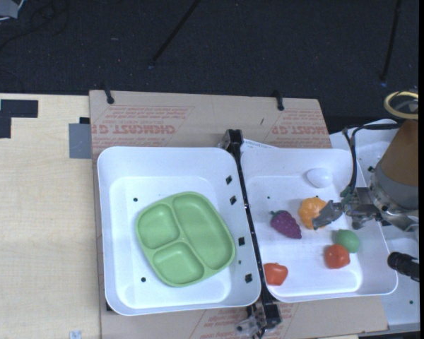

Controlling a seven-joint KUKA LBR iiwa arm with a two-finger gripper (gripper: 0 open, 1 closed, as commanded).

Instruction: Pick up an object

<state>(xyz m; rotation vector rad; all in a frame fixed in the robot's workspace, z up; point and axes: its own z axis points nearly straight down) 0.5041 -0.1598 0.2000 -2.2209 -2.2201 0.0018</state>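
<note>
Apparently early | gripper (pixel 330 214) touching orange fruit (pixel 311 210) in right bin (pixel 371 286) | grip state: cannot tell | nothing lifted; grasp and lift remain

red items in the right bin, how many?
2: a red piece at the right bin's near-left corner, another further right beside the green ball.

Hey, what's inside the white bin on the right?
The right bin holds purple grapes, an orange fruit, a white egg-like piece, a green item and two red items. The gripper covers part of the orange fruit.
</note>
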